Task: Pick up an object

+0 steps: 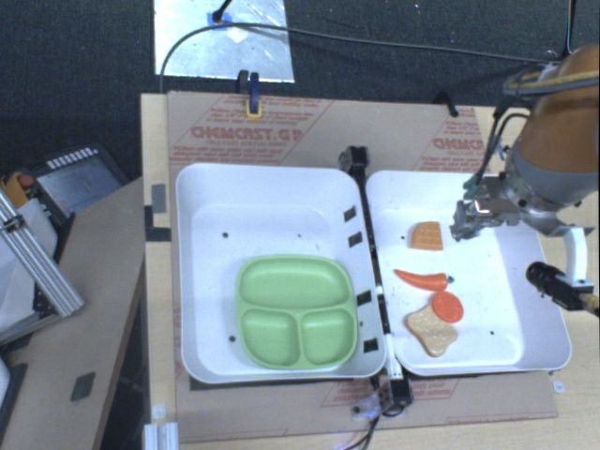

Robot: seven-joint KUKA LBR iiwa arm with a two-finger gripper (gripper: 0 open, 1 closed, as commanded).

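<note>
Gripper: the gripper (466, 221) hangs over the upper part of the right bin (539, 340), at the end of the grey arm (553, 139) that reaches in from the right; whether it is open or closed cannot be told, and nothing shows in its grasp.
Orange block: a small orange block (427, 236) lies just left of the gripper, apart from it.
Red pepper: a red pepper (421, 278) lies below and left of the gripper.
Red disc: a round red disc (448, 307) sits further below, touching a tan bread-shaped piece (430, 333).
Left bin: the left bin (216, 214), well left of the gripper, holds a green divided plate (296, 309).
Worktop: both bins rest on the brown-covered worktop (309, 129).
</note>
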